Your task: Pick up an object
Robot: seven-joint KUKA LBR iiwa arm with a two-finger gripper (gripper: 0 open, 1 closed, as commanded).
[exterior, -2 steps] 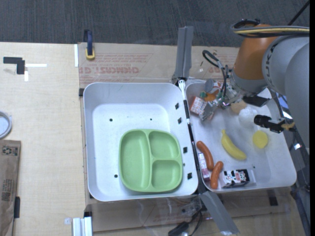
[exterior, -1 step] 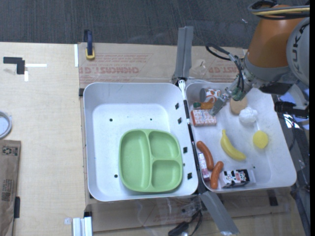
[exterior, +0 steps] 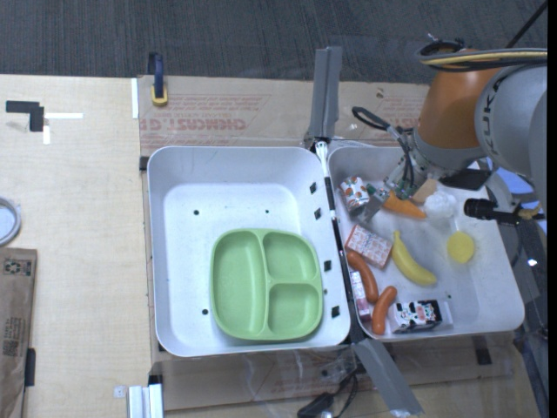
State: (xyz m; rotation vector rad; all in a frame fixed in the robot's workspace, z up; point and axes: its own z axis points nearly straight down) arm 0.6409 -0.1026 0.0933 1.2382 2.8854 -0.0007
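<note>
1. A pale wooden bench (exterior: 70, 198) bears 2 shallow white bins side by side; dark grey carpet (exterior: 218, 16) runs along the far side.
2. The left bin (exterior: 174, 233) holds a green divided plate (exterior: 267, 283), near its right wall.
3. The right bin (exterior: 496, 307) holds a banana (exterior: 411, 264), a lemon (exterior: 460, 247), 2 sausages (exterior: 372, 293), a carrot (exterior: 404, 205), a small can (exterior: 354, 193) and 2 printed packets.
4. The gripper (exterior: 402, 185) hangs over the far part of the right bin, just above the carrot; whether it is open or closed cannot be told.
5. Flattened printed cardboard (exterior: 226, 111) lies beyond the bins.
</note>
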